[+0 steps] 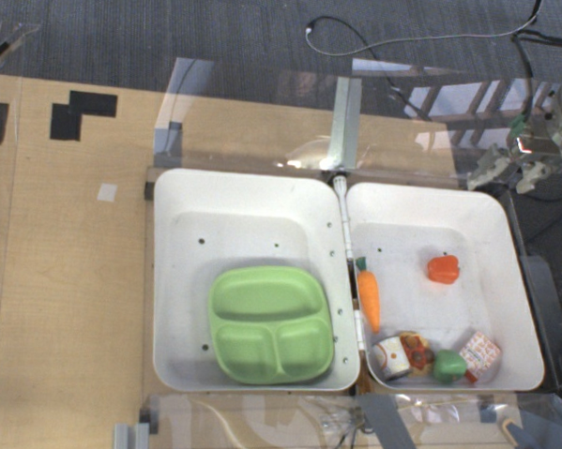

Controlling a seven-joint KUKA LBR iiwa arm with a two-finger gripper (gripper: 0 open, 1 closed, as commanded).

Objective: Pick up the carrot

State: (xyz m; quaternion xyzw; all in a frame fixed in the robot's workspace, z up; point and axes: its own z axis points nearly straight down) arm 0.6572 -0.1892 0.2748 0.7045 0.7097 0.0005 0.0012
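The carrot [368, 299] lies in the right bin [493, 213], tight against its left wall. Our gripper [521, 158] waits far up by the back corner, fingers apart, holding nothing. We should come straight down, fingers across it.

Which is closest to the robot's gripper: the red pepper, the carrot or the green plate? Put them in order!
Measured from the gripper, top right:
1. Red pepper, middle of the right bin.
2. Carrot, along that bin's left wall.
3. Green plate, in the left bin.
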